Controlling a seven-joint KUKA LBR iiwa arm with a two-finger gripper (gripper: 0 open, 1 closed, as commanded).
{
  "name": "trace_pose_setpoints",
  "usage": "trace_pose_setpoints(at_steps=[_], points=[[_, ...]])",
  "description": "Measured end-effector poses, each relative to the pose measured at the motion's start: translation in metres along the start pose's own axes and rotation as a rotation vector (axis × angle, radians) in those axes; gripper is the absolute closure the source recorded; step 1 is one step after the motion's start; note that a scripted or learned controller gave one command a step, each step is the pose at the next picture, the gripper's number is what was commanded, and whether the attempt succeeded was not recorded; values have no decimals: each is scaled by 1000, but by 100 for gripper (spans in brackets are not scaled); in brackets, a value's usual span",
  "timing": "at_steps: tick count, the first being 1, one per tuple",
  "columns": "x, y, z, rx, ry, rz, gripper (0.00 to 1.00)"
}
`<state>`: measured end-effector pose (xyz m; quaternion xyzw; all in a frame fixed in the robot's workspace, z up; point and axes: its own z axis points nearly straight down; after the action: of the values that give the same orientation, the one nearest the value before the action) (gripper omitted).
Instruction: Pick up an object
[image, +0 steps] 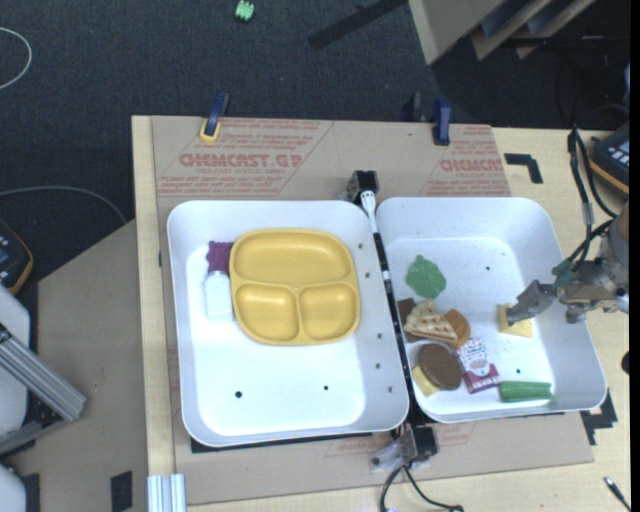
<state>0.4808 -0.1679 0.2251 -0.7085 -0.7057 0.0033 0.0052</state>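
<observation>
Dark carpet surrounds a cardboard-topped bench (300, 160) carrying two shallow white bins side by side. At nine o'clock from the centre seam, the left bin (280, 400) holds a yellow divided tray (295, 285), with a purple item (219, 254) and a small white bottle (217, 296) touching the tray's nine o'clock edge.

At three o'clock from the seam, the right bin (500, 225) holds a green leafy piece (425, 276) toward its eleven o'clock area. Below it, near the seam, lie a waffle-like wedge (437, 323), a brown round patty (439, 366) and a red-and-white packet (476, 362) just beside the patty. A green stick-shaped item (525, 391) rests along the bin's five o'clock rim.

The gripper (530, 303) enters from three o'clock, low over the bin's right side. Its tip sits against a small yellow block (517, 323), possibly cheese. Whether the fingers are spread or pressed together cannot be told from this angle, nor whether the block is between them.
</observation>
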Motion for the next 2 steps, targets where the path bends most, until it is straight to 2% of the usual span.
trace_pose_setpoints(at_steps=[1, 2], points=[[0, 3, -6, -13, -3, -4, 0], [-5, 2, 38, -6, 0, -3, 0]])
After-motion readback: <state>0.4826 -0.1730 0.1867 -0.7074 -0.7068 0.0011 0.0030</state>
